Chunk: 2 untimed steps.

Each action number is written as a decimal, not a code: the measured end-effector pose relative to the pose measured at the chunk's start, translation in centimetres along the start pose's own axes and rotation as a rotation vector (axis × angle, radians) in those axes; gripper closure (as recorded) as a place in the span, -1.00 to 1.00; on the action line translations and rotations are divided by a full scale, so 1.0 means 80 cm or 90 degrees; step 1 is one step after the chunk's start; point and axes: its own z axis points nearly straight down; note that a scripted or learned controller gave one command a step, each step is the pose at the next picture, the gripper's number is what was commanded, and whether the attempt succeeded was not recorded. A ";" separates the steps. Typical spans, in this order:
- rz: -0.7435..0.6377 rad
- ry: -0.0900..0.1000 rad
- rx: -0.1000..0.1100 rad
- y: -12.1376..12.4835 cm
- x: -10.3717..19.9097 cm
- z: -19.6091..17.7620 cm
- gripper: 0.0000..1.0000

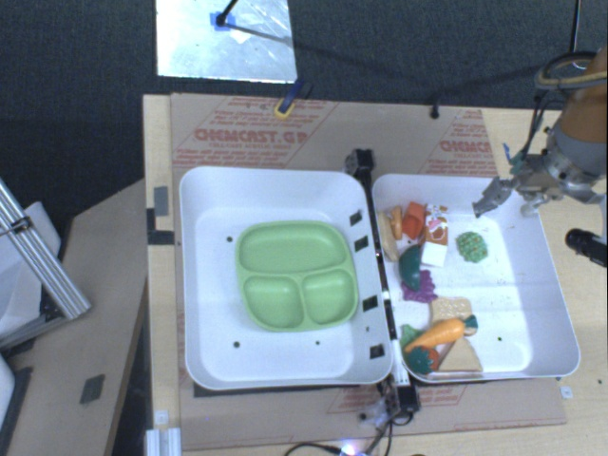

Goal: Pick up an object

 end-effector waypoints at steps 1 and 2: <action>-0.002 -0.002 -0.008 0.004 0.001 -0.010 -1.00; -0.002 -0.001 -0.005 -0.004 0.009 0.060 -1.00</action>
